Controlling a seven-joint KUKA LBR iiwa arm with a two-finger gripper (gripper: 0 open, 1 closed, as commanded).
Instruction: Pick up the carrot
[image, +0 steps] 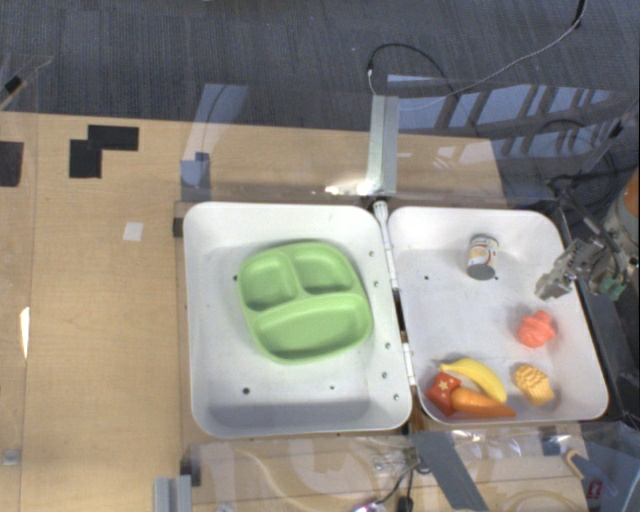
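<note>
carrot (482, 404): right bin, front edge, touching banana (478, 377) | hand (556, 283): at carrot's 1 o'clock, well apart | hand state: cannot tell

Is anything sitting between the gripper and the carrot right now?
Yes. The red-orange toy and the corn piece lie between the gripper and the carrot; the banana lies against the carrot's upper side.

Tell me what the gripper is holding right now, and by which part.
Nothing. The gripper hangs at the right bin's right edge with no object between its fingers; the carrot lies at the bin's front.
</note>
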